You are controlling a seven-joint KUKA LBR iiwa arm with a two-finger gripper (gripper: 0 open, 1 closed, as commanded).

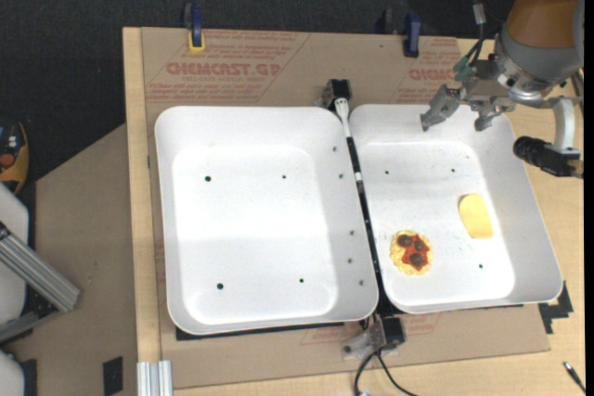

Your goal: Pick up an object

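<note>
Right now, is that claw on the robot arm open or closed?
Open. The gripper hangs over the far edge of the right bin, its two fingers spread apart with nothing between them.

Arm (546, 5) cut off at top-right edge; right bin (520, 287) corner partly cropped.

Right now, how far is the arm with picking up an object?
Nothing looks done yet. The yellow block and the small toy pizza both lie in the right bin. The gripper hangs open above that bin's far edge, holding nothing. Left: move over one object, lower, close, lift.
</note>
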